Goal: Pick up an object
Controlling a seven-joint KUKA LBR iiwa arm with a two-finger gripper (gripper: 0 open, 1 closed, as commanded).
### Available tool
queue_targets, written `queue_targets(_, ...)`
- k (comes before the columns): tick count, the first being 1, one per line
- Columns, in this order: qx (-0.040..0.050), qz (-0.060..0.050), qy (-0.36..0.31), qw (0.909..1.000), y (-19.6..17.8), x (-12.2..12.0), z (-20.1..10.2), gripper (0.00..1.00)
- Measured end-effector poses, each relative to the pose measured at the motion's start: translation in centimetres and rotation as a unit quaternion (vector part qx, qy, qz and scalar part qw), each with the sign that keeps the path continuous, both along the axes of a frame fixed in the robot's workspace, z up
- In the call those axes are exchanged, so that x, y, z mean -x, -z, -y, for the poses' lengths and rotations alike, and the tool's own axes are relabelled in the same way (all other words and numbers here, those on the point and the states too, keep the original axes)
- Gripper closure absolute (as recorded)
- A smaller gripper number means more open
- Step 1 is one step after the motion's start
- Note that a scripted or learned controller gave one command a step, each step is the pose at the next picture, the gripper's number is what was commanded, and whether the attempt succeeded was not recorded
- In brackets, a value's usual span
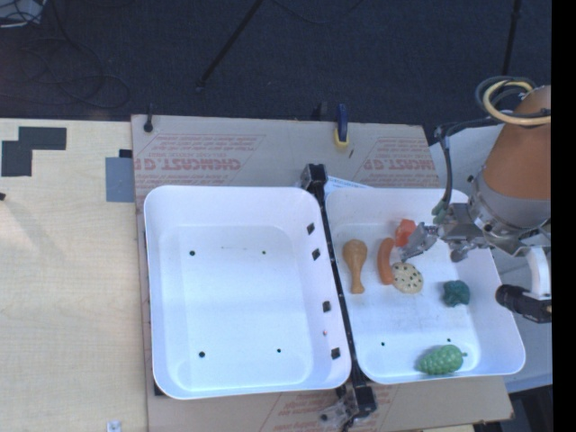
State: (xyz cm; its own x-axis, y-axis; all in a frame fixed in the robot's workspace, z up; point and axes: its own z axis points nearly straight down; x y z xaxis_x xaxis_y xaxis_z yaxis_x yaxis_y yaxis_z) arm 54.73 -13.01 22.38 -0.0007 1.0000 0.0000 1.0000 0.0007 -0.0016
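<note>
From above, two white bins sit side by side on the tabletop (72, 313). In the right bin (490, 358) lie a tan drumstick (355, 264), an orange carrot (385, 261), a spotted cookie (408, 279), a red piece (406, 230), a dark green broccoli (455, 292) and a light green bumpy fruit (440, 360). The claw (419, 241) hangs just above the red piece and cookie; whether it is spread, I cannot tell.

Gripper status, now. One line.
Gripper: cannot be told whether open or closed; it sits low in the right bin, close above the spotted cookie and orange carrot.
</note>
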Motion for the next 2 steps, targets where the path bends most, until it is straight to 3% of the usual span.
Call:
queue_targets(1, 0.0010, 0.004, 0.000, 1.0000, -4.2, -7.6, 0.6, 0.00)
queue_targets(2, -0.0012, -0.006, 0.000, 1.0000, 12.5, -6.3, -0.3, 0.00)
